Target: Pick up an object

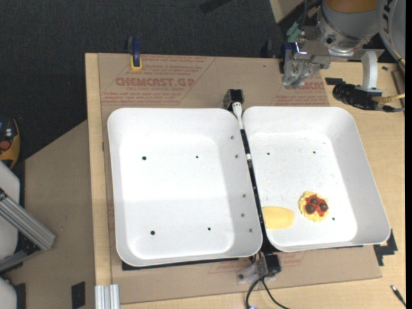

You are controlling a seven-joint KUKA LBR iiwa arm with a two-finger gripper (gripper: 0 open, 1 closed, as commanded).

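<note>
Two small things lie near the front of the right bin (347, 134). One is a plain yellow oval piece (278, 217) by the bin's front left corner. The other is a round yellow piece with dark red spots on top (313, 206), just to its right. My gripper (295, 76) hangs high at the back, above the brown board behind the right bin, far from both pieces. Nothing shows between its fingers.
The left bin (129, 172) sits beside the right one, with a black strip (244, 153) along the seam between them. A blue and yellow clamp (135, 51) stands at the board's back left corner.
</note>
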